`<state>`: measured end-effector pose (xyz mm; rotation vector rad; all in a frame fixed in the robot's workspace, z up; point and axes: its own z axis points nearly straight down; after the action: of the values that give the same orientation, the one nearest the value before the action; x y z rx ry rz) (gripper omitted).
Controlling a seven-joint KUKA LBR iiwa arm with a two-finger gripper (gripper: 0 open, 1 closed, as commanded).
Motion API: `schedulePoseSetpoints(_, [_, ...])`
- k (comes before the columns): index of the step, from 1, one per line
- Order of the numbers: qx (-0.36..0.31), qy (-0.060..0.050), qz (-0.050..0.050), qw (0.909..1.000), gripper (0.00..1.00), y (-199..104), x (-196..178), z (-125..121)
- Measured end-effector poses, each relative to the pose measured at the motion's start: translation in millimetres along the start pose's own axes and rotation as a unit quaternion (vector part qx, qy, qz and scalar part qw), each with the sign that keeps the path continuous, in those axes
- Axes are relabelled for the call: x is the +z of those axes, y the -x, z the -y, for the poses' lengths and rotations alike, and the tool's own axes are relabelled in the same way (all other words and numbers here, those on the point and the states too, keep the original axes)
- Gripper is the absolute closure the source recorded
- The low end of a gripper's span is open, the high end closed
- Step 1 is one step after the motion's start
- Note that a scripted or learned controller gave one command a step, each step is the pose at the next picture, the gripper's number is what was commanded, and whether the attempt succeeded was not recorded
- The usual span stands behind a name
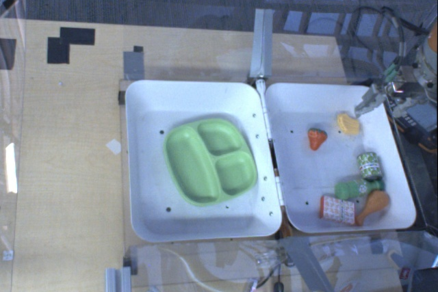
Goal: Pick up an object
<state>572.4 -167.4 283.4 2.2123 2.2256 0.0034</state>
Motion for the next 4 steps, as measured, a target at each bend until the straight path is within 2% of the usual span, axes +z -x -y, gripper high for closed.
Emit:
schedulePoseSetpoints(1, [0.004,0.000,0.000,1.0000,0.00,-52.8,69.4,2.5])
schedulePoseSetpoints(2, [-0.047,0.001,0.000,0.9989,0.00,-60.8,190.8,-17.1])
schedulePoseSetpoints(3, [-0.030,0.004,0.000,0.9996,0.00,-70.2,194.5,-54.6])
schedulePoseSetpoints(4, [-0.031,0.007,-0.001,0.9995,1.00,-72.1,181.7,-57.1])
